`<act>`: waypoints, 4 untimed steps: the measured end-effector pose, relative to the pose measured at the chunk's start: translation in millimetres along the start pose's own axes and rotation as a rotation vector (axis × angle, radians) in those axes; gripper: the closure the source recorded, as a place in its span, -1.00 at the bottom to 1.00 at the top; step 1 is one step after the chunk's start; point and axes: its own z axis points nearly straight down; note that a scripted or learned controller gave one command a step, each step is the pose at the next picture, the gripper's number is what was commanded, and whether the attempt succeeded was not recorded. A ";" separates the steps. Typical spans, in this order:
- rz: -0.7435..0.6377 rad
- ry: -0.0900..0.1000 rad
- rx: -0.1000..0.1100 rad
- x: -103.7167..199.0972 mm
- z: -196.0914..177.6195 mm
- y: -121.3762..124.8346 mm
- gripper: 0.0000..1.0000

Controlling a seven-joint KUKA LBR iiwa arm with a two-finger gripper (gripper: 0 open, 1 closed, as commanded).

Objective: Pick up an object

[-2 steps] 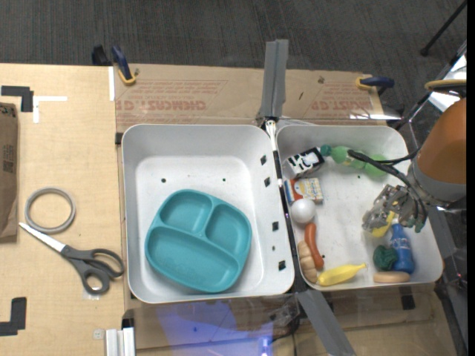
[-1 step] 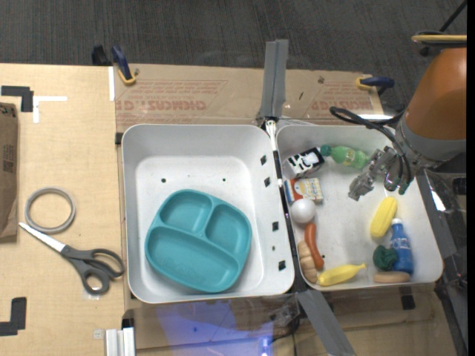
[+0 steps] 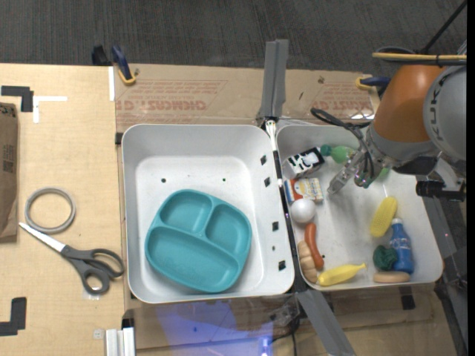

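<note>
Hovering claw (image 3: 349,178) over right bin (image 3: 427,221), fingers look slightly apart, nothing between them. I see candidates below: white ball (image 3: 303,211), yellow corn-like piece (image 3: 384,216), blue bottle (image 3: 401,245). Risk: crowded items, fingers may nudge neighbours, close on air.

You're looking at a light wood table (image 3: 67,288) that carries two shallow white bins side by side, the left bin (image 3: 133,199) and the right bin (image 3: 430,262), their inner walls touching. To the left of the bins, a roll of tape (image 3: 50,209) lies flat on the wood with a pair of grey-handled scissors (image 3: 78,259) just beside it, and a brown paper bag (image 3: 7,173) sits at the left edge. Behind the bins, a sheet of printed cardboard (image 3: 185,96) lies flat, held by a blue clamp (image 3: 121,63) at its left corner.
</note>
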 end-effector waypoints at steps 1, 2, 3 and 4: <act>0.271 -0.001 0.001 -60.1 -129.8 -61.3 1.00; 0.271 0.000 0.001 -59.8 -129.5 -60.8 -1.00; 0.251 0.001 0.001 -31.3 0.4 -86.3 -1.00; 0.247 -0.002 0.001 -31.9 -9.3 -85.5 1.00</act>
